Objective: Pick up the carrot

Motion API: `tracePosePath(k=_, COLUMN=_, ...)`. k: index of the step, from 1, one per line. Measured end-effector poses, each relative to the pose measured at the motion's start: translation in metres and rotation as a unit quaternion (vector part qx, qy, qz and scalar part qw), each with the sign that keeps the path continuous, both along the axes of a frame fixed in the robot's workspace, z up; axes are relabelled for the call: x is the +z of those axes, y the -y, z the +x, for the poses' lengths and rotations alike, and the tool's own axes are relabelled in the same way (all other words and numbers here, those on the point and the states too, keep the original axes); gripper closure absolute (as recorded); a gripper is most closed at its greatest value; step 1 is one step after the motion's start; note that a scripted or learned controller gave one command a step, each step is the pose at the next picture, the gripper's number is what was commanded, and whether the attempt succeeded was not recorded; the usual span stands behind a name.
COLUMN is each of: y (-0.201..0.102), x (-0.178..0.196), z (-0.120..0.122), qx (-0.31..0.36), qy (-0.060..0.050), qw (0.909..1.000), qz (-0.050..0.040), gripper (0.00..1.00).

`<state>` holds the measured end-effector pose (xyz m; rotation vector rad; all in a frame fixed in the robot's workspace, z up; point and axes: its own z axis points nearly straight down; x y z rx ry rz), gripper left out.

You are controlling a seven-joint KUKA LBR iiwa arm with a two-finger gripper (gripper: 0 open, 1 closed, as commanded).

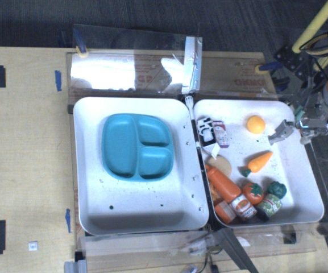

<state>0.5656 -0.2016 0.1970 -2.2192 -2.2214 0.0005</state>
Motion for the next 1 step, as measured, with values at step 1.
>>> tracePosePath(k=1, y=-0.0182, x=-0.1098, z=-0.0233, qx=-0.002, qy=0.003, qw=1.0, qz=-0.0011, gripper=0.0)
